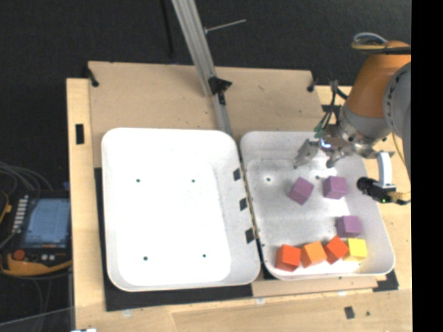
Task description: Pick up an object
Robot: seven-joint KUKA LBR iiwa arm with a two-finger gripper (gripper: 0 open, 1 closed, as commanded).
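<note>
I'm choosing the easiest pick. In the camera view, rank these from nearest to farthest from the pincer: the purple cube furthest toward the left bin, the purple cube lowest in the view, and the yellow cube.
From the pincer in the right bin:
1. Leftmost purple cube, just below it.
2. Lowest purple cube, further down and right.
3. Yellow cube, by the bin's near right corner.

The grey arm with its orange band (377, 81) reaches in over the bench's far right corner, wrist bent downward, its gripper (320, 157) hanging with both fingers (302, 155) spread apart and nothing between them.
</note>
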